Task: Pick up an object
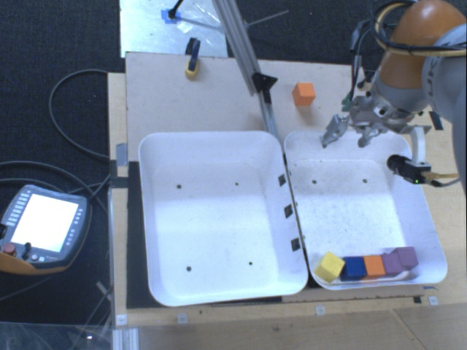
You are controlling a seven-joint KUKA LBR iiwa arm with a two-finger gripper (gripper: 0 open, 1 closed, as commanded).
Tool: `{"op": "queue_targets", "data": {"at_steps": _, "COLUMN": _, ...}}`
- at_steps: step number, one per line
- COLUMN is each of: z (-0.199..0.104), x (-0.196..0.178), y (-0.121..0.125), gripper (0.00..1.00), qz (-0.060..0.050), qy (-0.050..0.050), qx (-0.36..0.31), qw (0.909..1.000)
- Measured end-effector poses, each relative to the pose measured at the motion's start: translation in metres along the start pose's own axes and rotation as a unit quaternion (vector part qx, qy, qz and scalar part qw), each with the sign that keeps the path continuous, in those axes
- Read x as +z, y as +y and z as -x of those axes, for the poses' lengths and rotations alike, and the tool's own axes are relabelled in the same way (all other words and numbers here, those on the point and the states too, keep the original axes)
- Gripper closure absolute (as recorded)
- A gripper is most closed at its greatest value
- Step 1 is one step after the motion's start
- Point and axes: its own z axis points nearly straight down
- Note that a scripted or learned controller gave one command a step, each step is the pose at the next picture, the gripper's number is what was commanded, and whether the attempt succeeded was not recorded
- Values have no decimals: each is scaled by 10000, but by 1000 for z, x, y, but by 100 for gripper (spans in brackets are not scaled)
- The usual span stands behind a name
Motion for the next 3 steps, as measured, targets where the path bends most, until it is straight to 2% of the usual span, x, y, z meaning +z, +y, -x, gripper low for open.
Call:
{"op": "queue_targets", "data": {"at_steps": 1, "z": -64, "x": -66, "y": -16, "gripper": 0, "qz": 35, "qy": 17, "qx": -28, "qw": 10000}}
{"op": "queue_targets", "data": {"at_steps": 2, "z": -57, "x": -135, "y": -3, "gripper": 0, "qz": 49, "qy": 0, "qx": 0, "qw": 10000}}
{"op": "queue_targets", "data": {"at_steps": 3, "z": -51, "x": -63, "y": -57, "gripper": 0, "qz": -47, "qy": 8, "qx": 39, "qw": 10000}}
